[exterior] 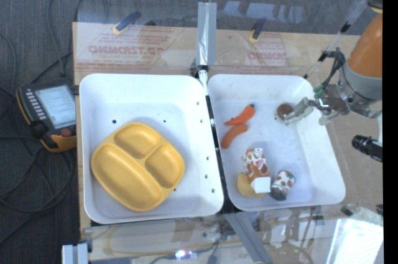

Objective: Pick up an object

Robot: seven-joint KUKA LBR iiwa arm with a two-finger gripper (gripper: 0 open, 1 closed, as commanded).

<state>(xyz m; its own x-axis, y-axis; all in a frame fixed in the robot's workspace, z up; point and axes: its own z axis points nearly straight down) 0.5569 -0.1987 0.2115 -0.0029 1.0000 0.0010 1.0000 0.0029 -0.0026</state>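
The right bin (323,150) holds two orange carrot-like pieces (238,124) near its left wall. At its front lie a giraffe-patterned toy (255,162), a white block (261,184) on a yellow piece (244,185), and a spotted oval toy (283,183). My gripper (293,112) reaches in from the right over the bin's back right part, low and pointing left. A small brown round thing (285,110) sits right at its tip; I cannot tell whether it is held.
A yellow divided plate (138,164) fills much of the left bin (99,94). A metal bar (205,38) stands behind the wall between the bins. A handheld pendant (50,110) lies left of the bench.
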